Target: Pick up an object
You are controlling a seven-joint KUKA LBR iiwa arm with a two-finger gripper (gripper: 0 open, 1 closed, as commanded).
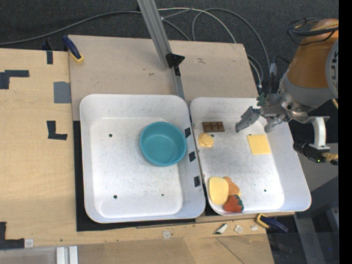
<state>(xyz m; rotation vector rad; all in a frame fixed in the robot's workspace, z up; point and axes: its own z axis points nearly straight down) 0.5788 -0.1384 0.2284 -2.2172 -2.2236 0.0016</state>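
Nothing is picked up yet: the gripper (257, 122) hangs with fingers spread and holding nothing over the right bin (294, 164), near its far edge, just above a flat yellow square (259, 144) lying on the bin floor.

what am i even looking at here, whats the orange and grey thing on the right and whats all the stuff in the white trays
This is one picture from a camera fixed above a bench, looking down at a slant. The grey and orange thing is a robot arm reaching in from the right. Its end effector, two fingers spread apart with nothing between them, hovers over the right bin. That bin holds a brown chocolate bar, a small yellow lump, a flat yellow square, and a pile of toy food near the front, yellow, orange and red. The left bin holds a blue bowl. The arm's job is to pick up an object.
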